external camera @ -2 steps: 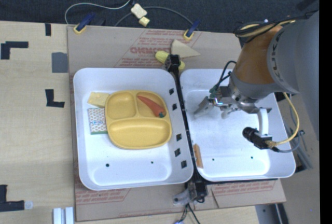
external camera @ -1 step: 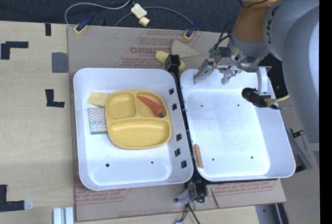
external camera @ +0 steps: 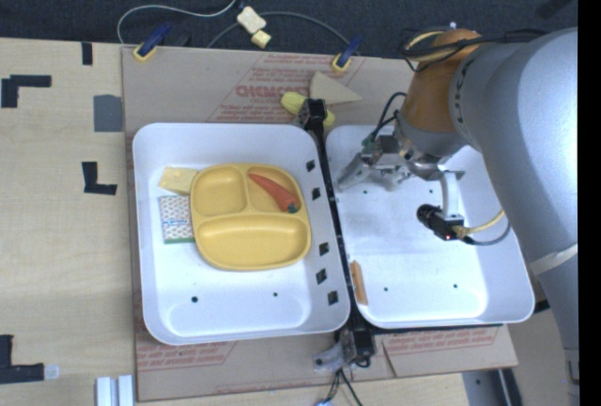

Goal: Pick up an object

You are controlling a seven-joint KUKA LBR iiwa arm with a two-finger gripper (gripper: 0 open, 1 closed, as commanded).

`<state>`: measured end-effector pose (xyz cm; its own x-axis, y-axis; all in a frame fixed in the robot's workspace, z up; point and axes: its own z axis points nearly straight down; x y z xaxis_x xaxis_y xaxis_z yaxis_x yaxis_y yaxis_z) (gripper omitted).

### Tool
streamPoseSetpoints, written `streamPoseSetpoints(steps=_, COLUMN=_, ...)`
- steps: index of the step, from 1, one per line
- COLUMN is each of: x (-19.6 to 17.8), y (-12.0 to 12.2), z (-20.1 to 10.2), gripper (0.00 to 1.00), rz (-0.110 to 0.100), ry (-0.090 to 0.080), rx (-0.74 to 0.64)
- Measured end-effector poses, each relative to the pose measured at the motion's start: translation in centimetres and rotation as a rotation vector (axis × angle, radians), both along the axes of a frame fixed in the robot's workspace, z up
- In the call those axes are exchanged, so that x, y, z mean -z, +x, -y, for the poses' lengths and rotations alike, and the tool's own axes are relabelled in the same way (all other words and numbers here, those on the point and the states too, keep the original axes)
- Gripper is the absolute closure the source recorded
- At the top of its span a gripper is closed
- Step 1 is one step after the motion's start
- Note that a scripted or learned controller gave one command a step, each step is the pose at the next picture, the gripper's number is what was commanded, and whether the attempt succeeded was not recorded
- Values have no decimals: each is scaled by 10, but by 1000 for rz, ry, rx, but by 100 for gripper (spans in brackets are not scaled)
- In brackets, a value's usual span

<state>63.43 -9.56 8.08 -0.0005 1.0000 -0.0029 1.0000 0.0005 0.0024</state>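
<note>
Camera view: the gripper (external camera: 362, 167) sits low in the right bin (external camera: 441, 291), near its upper left corner, and I cannot tell how it is set. In the left bin (external camera: 225, 315) lies a yellow tray (external camera: 246, 230) with a carrot (external camera: 277, 191) in its upper right compartment. A sponge (external camera: 175, 217) lies just left of the tray, perhaps touching it.

Glossy yellow plastic seen on divided tray (external camera: 249, 230); bins (external camera: 235, 305) smooth white plastic; cardboard sheet (external camera: 272, 85) matt; arm shell (external camera: 535, 141) satin grey.
</note>
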Motion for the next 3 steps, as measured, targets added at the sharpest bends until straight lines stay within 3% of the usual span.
streamPoseSetpoints(steps=1, x=-5, y=36, z=17, gripper=0, rz=1, ry=2, rx=-2)
streamPoseSetpoints(steps=2, x=-15, y=35, z=16, gripper=100, rz=2, ry=0, rx=-3)
streamPoseSetpoints(steps=3, x=-109, y=-55, z=-64, gripper=100, rz=-3, ry=7, rx=-7)
